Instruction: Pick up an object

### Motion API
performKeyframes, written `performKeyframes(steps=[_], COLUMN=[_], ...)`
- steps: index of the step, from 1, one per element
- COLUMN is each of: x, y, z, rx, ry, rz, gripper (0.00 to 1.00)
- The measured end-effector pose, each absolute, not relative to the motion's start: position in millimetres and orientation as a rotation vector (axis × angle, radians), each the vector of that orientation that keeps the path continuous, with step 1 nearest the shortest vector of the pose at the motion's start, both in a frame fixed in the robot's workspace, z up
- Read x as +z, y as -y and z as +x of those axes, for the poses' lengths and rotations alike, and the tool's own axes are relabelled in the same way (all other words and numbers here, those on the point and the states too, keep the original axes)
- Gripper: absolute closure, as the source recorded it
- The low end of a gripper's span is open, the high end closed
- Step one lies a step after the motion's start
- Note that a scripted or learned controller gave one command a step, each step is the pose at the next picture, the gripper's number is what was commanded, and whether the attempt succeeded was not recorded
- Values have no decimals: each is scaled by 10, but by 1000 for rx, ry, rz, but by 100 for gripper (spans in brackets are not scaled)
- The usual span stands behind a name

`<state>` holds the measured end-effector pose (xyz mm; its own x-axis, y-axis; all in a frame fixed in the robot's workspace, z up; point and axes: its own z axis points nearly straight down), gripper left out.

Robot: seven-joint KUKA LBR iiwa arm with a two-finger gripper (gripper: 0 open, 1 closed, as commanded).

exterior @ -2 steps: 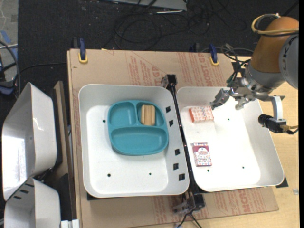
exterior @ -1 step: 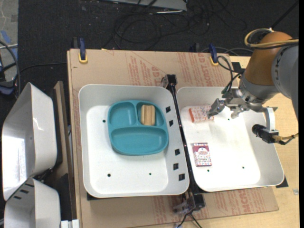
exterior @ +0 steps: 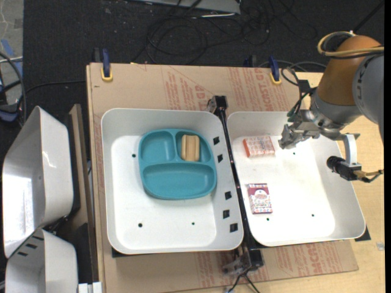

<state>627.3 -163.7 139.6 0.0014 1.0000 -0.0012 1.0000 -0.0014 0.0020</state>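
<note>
1. The gripper [exterior: 289, 140] hangs over the right bin [exterior: 342, 224], near its far edge. I cannot tell from this view how it is set, and nothing is seen held in it.
2. The nearest thing is the pink-and-white packet [exterior: 258, 146], just beside the gripper on its left, lying flat with its long axis running left-right, pointing toward the gripper.
3. A second small carton [exterior: 259, 199] lies nearer the camera and further left, well apart, long axis running front-back.
4. My judgement: the packet is the likeliest target, needing a short sideways shift, then a descent.
</note>
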Motion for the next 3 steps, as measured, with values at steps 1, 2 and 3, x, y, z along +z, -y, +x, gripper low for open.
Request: performKeyframes(steps=[1, 2, 3], x=[1986, 2452, 2368], y=[1724, 1725, 1260], z=[6303, 6316, 6283], rx=[4, 5, -1], ry=[-2215, -2220, -2229], rz=[2220, 2214, 2216], gripper=[100, 100, 100])
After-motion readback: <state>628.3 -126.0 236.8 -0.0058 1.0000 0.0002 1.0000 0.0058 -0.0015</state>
